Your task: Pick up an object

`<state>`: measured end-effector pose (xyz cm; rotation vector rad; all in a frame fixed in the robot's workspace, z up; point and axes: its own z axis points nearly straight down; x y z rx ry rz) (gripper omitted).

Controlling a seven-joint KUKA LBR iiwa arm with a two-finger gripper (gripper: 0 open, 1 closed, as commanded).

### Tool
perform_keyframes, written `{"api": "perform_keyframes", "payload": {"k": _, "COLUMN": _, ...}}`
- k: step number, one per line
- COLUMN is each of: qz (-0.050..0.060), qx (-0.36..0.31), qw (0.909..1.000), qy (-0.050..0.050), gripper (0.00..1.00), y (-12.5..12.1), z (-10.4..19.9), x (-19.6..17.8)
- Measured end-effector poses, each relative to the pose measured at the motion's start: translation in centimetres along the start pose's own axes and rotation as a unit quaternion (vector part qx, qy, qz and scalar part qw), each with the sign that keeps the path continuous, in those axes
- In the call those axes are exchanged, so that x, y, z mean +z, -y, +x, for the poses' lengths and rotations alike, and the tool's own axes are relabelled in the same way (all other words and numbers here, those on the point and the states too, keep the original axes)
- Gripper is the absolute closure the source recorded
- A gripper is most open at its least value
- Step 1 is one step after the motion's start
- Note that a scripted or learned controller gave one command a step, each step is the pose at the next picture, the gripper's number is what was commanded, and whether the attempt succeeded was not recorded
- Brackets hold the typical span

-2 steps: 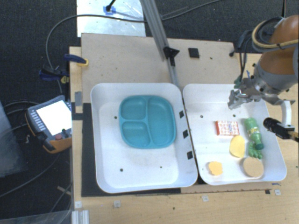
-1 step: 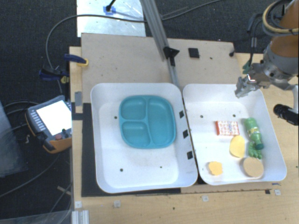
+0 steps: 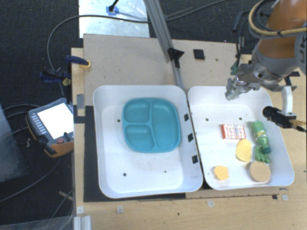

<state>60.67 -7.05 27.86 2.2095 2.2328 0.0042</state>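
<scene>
My gripper [image 3: 232, 92] hangs over the far edge of the right bin [image 3: 211, 128], above its upper middle, with nothing seen between its fingers. Below it lie a red-and-white patterned packet [image 3: 233, 131], a green bottle [image 3: 260, 139], a yellow lemon-shaped piece [image 3: 243, 150], a small orange-yellow piece [image 3: 220, 172] and a tan round piece [image 3: 260, 171]. All of them sit toward the near right of that bin, well apart from the gripper.
The left bin [image 3: 110, 166] holds a teal divided plate [image 3: 151, 124]. A grey pole [image 3: 160, 28] slants down across the board behind the bins. A handheld pendant [image 3: 52, 126] lies off the bench at the left.
</scene>
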Motion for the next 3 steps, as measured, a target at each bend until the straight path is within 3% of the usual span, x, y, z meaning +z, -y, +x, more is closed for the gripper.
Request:
{"api": "perform_keyframes", "payload": {"k": 2, "qz": 0.000, "qx": 0.000, "qw": 1.0000, "qy": 0.000, "gripper": 1.00, "y": -0.2, "z": 11.3, "x": 1.7}}
{"api": "perform_keyframes", "payload": {"k": 3, "qz": 0.002, "qx": 0.001, "qw": 1.0000, "qy": 0.000, "gripper": 1.00, "y": 0.5, "z": 16.1, "x": 4.4}}
